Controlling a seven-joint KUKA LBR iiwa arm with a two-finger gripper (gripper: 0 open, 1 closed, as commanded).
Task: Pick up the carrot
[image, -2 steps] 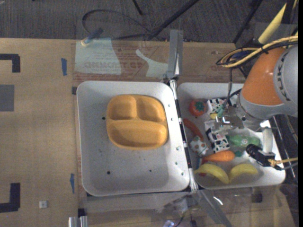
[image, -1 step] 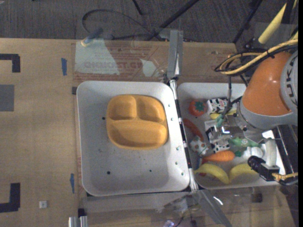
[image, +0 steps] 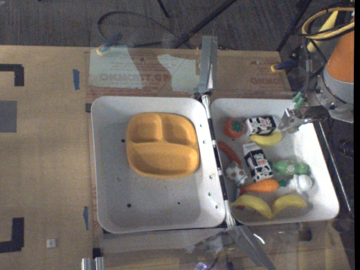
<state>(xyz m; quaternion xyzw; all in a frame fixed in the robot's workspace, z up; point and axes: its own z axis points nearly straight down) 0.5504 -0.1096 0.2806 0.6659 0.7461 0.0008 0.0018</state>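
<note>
Camera view is showing the gripper (image: 288, 121) hanging over the far right part of the right bin (image: 326, 167), just beside a banana (image: 266, 139) and a small cow-print carton (image: 260, 124). Whether the jaws are apart or together I cannot tell; nothing is visibly sitting between them.

The carrot (image: 260, 187) is lying across the near half of that bin, well apart from the gripper and crowded on every side. A second cow-print carton (image: 257, 162) is sitting just on its far side, a green bottle (image: 291, 167) and a white piece (image: 302, 182) are lying by its right end, and two more bananas (image: 252, 204) (image: 289, 202) are resting just on its near side.

That crowding is looking like the main hazard. Fingers coming down around the carrot are likely to be landing on the carton or a banana instead, pushing things aside or closing on the wrong item. Its tapered, rounded body is also likely to be slipping out of a grasp taken near either end. The orange plate (image: 162, 145) in the left bin (image: 112, 184) is playing no part.
</note>
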